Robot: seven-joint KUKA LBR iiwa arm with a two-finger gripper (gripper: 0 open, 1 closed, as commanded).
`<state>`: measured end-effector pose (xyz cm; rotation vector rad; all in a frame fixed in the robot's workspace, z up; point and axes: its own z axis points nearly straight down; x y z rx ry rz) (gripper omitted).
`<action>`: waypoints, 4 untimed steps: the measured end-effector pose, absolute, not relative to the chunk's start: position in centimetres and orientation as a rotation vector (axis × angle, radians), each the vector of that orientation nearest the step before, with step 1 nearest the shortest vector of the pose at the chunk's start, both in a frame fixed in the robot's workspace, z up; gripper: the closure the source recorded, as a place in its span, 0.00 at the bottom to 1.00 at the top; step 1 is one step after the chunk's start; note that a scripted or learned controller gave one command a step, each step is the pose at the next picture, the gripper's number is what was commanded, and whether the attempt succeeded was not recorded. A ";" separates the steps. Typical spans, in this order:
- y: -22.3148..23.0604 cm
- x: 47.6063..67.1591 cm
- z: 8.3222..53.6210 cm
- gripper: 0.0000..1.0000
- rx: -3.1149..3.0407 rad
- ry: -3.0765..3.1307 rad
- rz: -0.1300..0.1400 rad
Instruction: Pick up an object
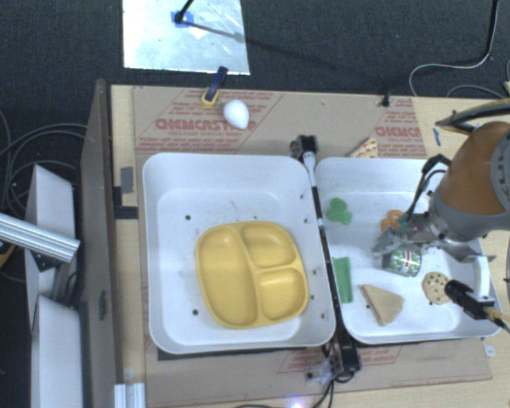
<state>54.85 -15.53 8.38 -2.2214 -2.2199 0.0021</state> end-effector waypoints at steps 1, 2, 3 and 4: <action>-15.4 55.1 9.5 1.00 -2.221 -2.226 -0.004; -15.4 55.1 9.5 0.00 -2.221 -2.226 -0.003; -15.6 66.8 8.6 0.00 -2.220 -2.238 -0.012; -17.9 58.2 10.1 0.00 -2.223 -2.216 0.004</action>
